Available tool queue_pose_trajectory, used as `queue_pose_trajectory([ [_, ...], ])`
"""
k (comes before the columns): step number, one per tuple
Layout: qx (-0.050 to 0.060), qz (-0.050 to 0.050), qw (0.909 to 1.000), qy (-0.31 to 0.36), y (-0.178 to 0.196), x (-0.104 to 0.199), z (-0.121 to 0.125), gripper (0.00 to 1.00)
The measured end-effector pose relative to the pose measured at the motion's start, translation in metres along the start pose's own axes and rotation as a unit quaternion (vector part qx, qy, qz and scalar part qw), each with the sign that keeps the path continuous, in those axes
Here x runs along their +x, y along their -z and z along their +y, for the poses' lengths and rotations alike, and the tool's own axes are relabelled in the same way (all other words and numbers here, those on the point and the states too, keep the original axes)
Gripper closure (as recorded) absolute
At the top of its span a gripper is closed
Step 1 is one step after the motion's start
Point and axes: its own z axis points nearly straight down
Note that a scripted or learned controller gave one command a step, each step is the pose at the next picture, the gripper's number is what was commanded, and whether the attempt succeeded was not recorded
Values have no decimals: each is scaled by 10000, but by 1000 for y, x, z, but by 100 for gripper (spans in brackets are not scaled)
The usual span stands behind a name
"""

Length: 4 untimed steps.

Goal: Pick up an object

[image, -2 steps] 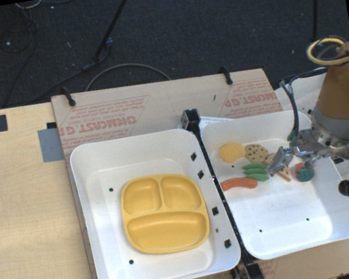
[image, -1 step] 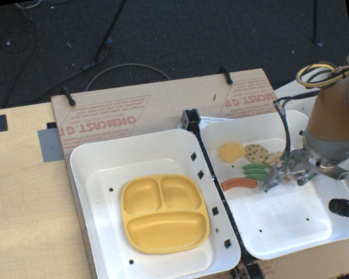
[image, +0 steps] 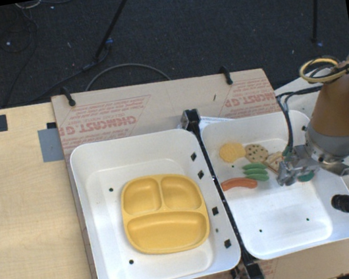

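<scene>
The bench (image: 23,229) carries two shallow white bins side by side. The left bin (image: 94,176) holds a yellow divided plate (image: 164,212), lying flat near its middle and untouched. The right bin (image: 290,225) holds the small things that could be picked: a round yellow cracker (image: 232,152), a brown cookie (image: 255,152) just beside it, a green bean pod (image: 256,172) below them, and an orange-red sausage (image: 238,184) lying crosswise, just beside the pod. All four rest on the bin floor, close together in the far half of the bin.

The arm (image: 334,117) reaches in from the right, and the gripper (image: 289,172) is low in the right bin, just to the right of the green pod and near a pale scrap (image: 273,161) and something teal (image: 306,177) partly hidden under it. Whether the fingers are spread or closed cannot be told here, nor whether anything sits between them.

As a judgement: the approach looks done, with the gripper down among the things, but nothing is seen lifted. The grasp itself and the lift clear of the bin are left to do
</scene>
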Motion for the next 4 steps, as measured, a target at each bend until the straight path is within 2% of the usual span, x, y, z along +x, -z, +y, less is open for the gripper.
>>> queue_pose_trajectory([
  [1,-35,-12,10000,-2,43,-4,0,100],
  [3,-46,-15,10000,20,158,-2,-3,100],
  [4,-11,3,10000,32,157,48,-18,100],
])
